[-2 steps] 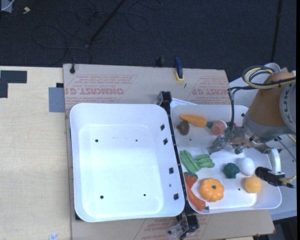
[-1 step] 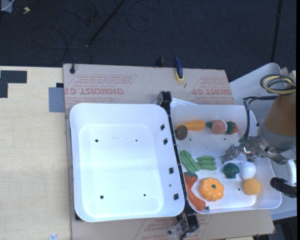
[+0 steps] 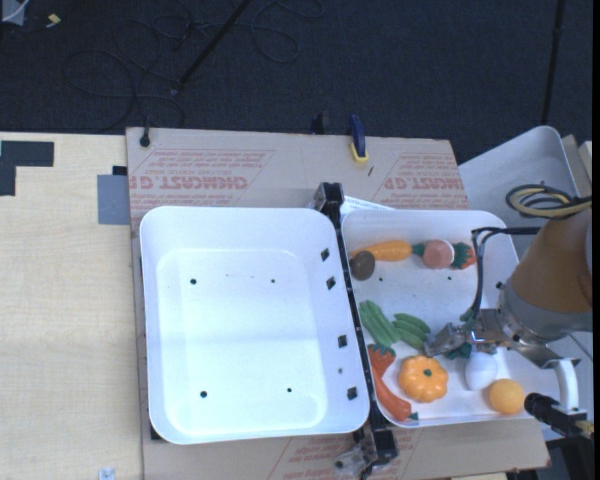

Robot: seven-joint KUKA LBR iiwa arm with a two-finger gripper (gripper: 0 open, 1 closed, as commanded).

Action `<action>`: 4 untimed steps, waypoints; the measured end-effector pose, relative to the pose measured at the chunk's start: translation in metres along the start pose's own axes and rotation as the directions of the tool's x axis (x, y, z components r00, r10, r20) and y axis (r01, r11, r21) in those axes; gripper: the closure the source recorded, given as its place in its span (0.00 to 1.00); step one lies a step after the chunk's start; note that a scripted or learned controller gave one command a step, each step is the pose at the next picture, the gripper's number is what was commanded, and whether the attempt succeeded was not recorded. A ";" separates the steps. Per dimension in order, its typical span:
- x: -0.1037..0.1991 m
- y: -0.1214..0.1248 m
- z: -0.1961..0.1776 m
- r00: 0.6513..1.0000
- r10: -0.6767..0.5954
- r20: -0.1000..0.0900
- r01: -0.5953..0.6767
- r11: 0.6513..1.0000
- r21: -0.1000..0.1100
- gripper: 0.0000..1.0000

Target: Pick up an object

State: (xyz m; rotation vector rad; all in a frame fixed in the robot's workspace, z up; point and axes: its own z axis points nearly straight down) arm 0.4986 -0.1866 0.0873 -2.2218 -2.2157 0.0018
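Risk: the claw (image 3: 450,342) sits amid crowded toys in the right bin (image 3: 485,223); closing here could catch two things at once or nudge the pumpkin (image 3: 423,378) away.
Claw state: cannot tell; too small and blurred.
Nearest object: the pumpkin, lower right of the frame, just below-left of the claw.
Neighbours: green pods (image 3: 412,326) just left of it, white egg (image 3: 479,370) just right.
Left bin (image 3: 160,318): centre-left of the frame.
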 end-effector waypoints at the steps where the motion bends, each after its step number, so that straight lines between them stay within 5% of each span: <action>1: -0.001 0.000 -0.010 1.000 0.006 0.000 -0.006 1.000 -0.001 1.00; 2: 0.056 0.022 -0.042 1.000 -0.003 0.001 0.003 1.000 -0.001 1.00; 3: 0.098 0.012 -0.109 1.000 -0.003 0.001 0.003 1.000 0.001 1.00; 4: 0.184 0.022 -0.163 1.000 -0.012 -0.001 0.012 1.000 -0.006 1.00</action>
